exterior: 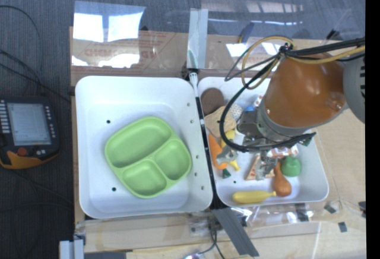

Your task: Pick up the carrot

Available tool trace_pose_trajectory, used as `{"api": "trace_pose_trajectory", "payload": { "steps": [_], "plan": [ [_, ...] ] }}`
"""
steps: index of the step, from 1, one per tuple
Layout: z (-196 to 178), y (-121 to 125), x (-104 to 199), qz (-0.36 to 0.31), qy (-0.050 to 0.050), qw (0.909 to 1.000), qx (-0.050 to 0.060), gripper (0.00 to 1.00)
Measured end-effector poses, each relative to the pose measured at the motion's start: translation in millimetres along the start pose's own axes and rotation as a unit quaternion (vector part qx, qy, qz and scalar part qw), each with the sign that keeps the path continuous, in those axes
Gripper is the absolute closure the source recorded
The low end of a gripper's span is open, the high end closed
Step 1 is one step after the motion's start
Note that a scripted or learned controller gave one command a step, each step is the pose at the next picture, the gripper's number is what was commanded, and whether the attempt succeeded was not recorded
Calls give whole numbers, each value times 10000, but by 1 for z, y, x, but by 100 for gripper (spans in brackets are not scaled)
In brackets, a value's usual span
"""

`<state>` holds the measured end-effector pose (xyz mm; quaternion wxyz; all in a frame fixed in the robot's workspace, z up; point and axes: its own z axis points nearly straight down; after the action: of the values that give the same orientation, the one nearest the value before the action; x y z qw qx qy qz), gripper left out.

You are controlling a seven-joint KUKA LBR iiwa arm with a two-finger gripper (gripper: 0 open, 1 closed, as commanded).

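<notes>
The carrot lies in the right bin, close against that bin's left wall, beside the divider that separates it from the left bin. Its orange body runs roughly from upper left to lower right, with what appears to be its green top toward the lower end, near a small yellow piece; part of the carrot may be hidden by a black cable, so its full length is uncertain. The gripper sits beneath the arm's orange band, just to the right of the carrot, among the other toy foods; how far its jaws stand apart cannot be told, since the wrist covers them. Farther out lie a banana along the bin's near wall, a drumstick and a brown round item. The left bin bears a green divided plate.

A sound grasp would likely require shifting leftward, setting the jaws across the carrot's short axis, and keeping clear of the wall.
</notes>
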<state>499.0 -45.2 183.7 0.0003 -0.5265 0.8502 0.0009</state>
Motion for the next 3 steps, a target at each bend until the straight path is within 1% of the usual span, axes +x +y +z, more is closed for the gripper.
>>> {"api": "trace_pose_trajectory", "payload": {
  "steps": [1,2,3],
  "plan": [
    [1,10,13,-1483,-2,9889,-5,0],
    [1,7,21,-3855,-12,9227,-16,0],
    [83,-19,48,-3724,27,9280,68,0]
  ]
}}
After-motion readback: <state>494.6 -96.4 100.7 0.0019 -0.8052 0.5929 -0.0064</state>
